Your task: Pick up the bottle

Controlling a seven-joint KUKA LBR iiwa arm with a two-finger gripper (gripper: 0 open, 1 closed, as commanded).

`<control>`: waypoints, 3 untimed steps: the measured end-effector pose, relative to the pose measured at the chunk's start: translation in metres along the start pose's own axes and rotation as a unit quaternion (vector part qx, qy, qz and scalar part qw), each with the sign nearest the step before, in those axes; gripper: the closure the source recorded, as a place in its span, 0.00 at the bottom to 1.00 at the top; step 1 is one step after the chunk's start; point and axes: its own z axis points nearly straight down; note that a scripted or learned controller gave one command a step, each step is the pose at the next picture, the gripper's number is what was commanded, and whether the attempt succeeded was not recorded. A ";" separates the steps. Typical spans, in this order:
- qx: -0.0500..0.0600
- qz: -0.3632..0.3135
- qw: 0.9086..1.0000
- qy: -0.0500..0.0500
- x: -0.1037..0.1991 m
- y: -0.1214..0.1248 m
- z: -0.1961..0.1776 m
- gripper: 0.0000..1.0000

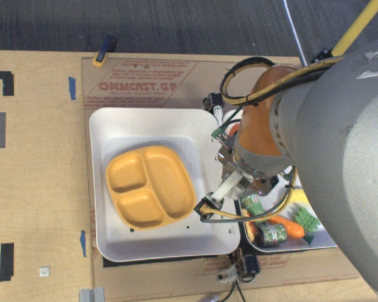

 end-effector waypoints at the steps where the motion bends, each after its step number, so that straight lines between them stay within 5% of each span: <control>1: 0.000 0.068 0.998 0.000 0.011 -0.037 0.003 1.00; 2: 0.003 -0.091 0.996 0.007 0.039 -0.003 0.094 1.00; 3: -0.001 -0.249 0.969 0.004 0.074 0.033 0.095 1.00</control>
